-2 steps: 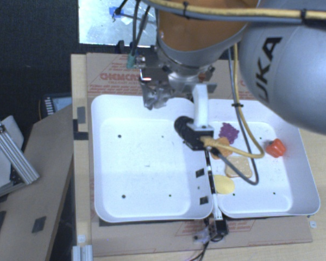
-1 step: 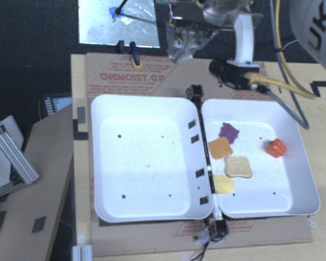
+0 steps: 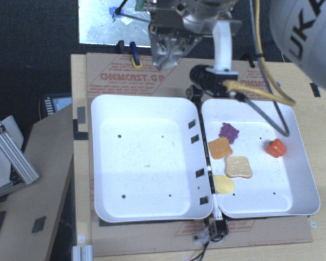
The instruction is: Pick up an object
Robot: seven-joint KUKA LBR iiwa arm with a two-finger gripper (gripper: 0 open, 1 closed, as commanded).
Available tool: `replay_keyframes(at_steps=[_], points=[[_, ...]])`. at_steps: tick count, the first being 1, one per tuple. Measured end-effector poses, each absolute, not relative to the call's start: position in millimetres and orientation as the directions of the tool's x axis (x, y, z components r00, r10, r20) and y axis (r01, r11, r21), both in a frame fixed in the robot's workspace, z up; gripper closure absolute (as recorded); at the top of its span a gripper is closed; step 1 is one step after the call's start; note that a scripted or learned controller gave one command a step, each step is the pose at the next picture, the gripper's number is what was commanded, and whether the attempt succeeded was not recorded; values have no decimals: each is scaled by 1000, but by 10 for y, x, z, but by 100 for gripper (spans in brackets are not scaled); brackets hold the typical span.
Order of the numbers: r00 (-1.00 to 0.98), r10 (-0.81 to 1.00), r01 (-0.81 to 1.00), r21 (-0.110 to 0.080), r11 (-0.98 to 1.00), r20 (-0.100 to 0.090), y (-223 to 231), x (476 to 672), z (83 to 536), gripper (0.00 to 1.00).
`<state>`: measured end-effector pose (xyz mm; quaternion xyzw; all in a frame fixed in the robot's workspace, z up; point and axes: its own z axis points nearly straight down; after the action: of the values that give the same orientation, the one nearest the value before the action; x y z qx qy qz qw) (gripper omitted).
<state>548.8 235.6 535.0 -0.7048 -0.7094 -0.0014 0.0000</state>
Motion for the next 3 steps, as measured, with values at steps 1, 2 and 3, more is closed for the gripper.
replay_keyframes(at_steps=[1,2,3], points=[[-6,1000,1000,2,6,1,2343,5493,5350,100],[-6,1000,1000,1,6,1,2342,5468,5349,100],[0,1000,1000,-7,0,-4,2337,5821,4158,100]])
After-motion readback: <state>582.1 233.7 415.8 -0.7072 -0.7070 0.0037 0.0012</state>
